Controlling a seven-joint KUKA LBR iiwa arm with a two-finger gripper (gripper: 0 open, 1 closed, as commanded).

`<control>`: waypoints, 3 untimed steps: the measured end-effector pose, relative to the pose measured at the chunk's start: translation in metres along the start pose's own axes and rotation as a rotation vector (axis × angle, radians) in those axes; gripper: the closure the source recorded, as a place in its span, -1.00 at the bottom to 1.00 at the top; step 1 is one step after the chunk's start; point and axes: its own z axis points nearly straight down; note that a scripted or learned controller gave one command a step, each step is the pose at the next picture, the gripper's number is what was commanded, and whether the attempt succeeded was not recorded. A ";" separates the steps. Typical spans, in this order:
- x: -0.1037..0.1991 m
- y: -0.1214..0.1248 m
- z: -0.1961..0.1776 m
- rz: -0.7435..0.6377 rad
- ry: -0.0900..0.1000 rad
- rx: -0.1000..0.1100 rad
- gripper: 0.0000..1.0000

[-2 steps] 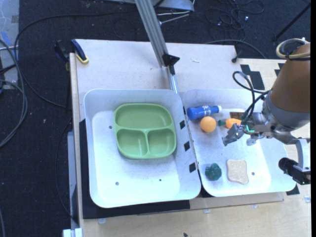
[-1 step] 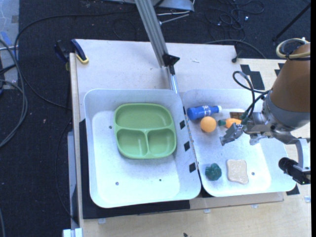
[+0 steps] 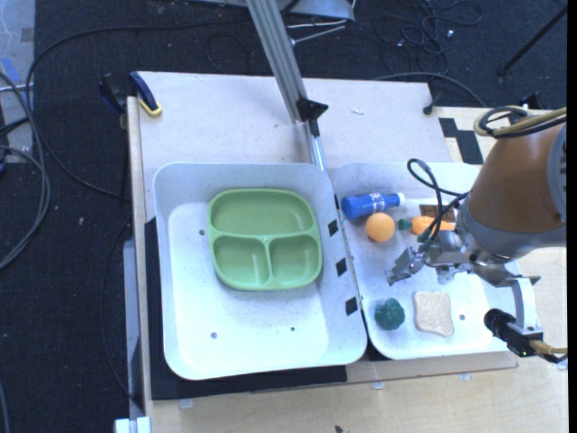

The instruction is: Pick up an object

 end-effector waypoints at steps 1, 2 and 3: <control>-0.007 -0.004 0.061 0.001 0.000 0.000 -1.00; -0.009 -0.001 0.093 0.002 -0.006 -0.016 -1.00; -0.010 0.002 0.080 0.004 -0.009 -0.024 1.00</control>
